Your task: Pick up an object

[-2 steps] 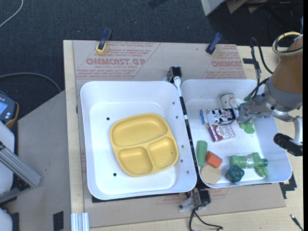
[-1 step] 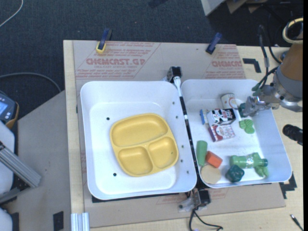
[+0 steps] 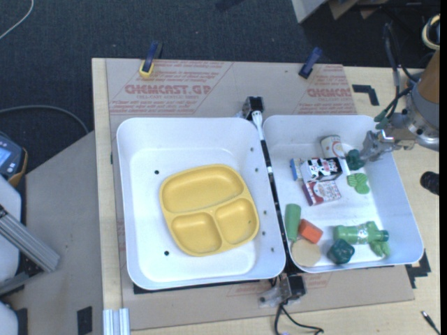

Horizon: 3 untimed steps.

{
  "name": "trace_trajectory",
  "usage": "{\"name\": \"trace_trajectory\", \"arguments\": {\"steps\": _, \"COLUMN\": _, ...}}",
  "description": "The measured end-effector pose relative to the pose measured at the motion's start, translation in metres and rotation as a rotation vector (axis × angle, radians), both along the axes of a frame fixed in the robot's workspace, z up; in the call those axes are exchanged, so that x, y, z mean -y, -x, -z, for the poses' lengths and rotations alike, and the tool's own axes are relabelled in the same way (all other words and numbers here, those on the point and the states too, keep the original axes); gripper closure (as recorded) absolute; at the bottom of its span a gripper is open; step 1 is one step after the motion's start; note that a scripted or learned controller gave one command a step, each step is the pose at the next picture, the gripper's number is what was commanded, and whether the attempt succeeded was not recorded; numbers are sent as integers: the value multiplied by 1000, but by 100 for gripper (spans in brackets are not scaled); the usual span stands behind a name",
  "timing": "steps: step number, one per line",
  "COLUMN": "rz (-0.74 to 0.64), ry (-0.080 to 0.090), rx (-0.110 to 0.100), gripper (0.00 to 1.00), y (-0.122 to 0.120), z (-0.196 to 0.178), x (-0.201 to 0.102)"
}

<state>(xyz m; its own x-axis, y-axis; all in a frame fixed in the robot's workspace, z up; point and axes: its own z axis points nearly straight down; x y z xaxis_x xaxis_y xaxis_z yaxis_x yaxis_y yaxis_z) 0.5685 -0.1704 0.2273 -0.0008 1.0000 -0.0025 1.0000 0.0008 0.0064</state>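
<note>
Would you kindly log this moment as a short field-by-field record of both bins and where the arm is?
left bin: white bin holding a yellow divided tray
right bin: white bin with a cluster of small items
items seen: green cylinder, orange block, tan disc, cow-print carton, green bottle
arm: gripper low over the right bin's far right part, beside a small green piece
grasp: cannot tell

We see even, bright overhead light; the white bins look nearly washed out, with soft faint shadows under the yellow tray. Fine detail is slightly soft throughout, and the dark floor stays dim.
</note>
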Motion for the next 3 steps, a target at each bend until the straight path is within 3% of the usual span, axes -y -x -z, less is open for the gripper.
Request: {"name": "trace_trajectory", "arguments": {"steps": 3, "rz": -7, "ry": -6, "rx": -9, "gripper": 100, "y": 31, "z": 1, "x": -163}}
